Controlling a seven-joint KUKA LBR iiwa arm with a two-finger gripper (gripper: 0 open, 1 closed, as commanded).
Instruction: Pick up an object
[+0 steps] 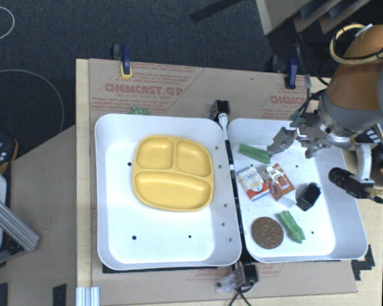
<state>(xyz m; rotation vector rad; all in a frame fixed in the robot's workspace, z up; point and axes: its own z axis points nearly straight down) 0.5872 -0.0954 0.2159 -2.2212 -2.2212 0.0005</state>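
1. Camera view, task things: the right bin [340, 241] holds the loose objects. A green pod-like piece [254, 152] lies at about 11 o'clock in the bin, its long axis running from 10 o'clock to 4 o'clock. A second green piece [291, 226] lies toward 6 o'clock, its long axis also from 10 to 4 o'clock.
2. In the middle of the bin sit a small white and red packet [252, 182] and a red and white carton [279, 182] just beside it at 3 o'clock; whether they touch cannot be told. A black block [308, 195] lies at 4 o'clock from the carton, tilted. A brown round disc [266, 232] lies flat just at 9 o'clock of the second green piece.
3. Surroundings: the left bin [113, 196] carries a yellow divided plate [173, 172], two small wells on its 12 o'clock side and one long well at 6 o'clock. Both bins rest on a tabletop [92, 100] covered in brown board, with blue clamps [124, 59] at its far edge.
4. Arm: the arm [360, 68] reaches in from 3 o'clock, its orange band high over the right bin's 1 o'clock corner. The end effector [296, 140] hangs above the bin's 12 o'clock part, just at 3 o'clock of the first green piece. Its fingers stand spread apart with nothing between them.
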